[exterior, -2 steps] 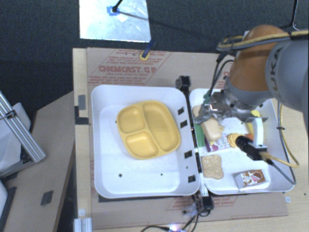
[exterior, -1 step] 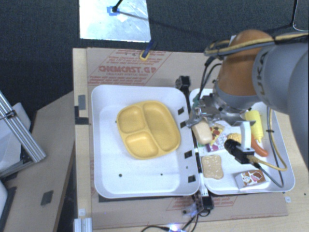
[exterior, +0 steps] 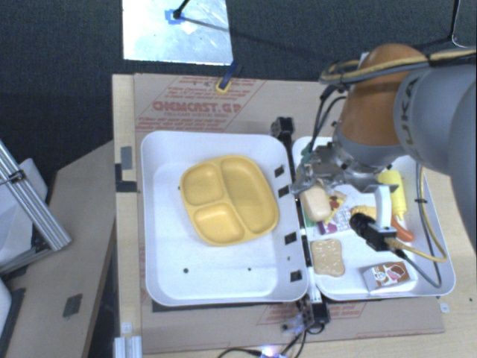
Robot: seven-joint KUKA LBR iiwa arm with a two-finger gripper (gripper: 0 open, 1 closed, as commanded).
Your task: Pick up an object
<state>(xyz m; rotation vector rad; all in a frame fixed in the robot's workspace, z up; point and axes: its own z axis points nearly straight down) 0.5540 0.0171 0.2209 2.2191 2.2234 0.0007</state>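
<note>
Two white bins sit side by side; we see the big grey arm (exterior: 417, 110) low over the right bin (exterior: 440, 274), so we think the grab step is on; the left bin (exterior: 171, 274) holds a yellow tray (exterior: 227, 200); next it must lift; the gripper (exterior: 317, 189) is by the tan bun (exterior: 315, 203), touching it, we think; we cannot tell its grip; toast (exterior: 328, 257) lies close by.

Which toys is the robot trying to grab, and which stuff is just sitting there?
For the grabbing job:
- gripper, low over the right bin
- cream-coloured food toy just beneath it
- slice of toast
- small carton
- yellow toy

Just sitting there:
- yellow divided plate in the left bin
- cardboard sheet under the bins
</note>
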